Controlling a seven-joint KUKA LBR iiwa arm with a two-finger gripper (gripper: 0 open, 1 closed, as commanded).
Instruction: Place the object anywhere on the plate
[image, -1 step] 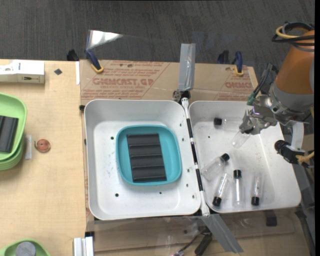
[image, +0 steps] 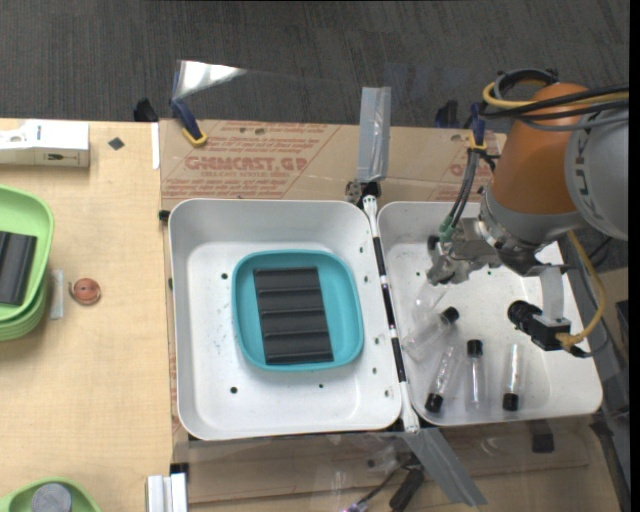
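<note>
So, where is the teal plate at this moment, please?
In the camera view, the teal plate lies in the middle of the left white bin, with a black ridged block on it. The right bin with the clear vials is beside it.

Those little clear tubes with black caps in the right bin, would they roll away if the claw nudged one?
Probably. The clear plastic tubes with black caps look round and lie on their sides on the smooth white bin, so a nudge likely rolls them. They look light and slick, so perhaps slippery to pinch.
</note>
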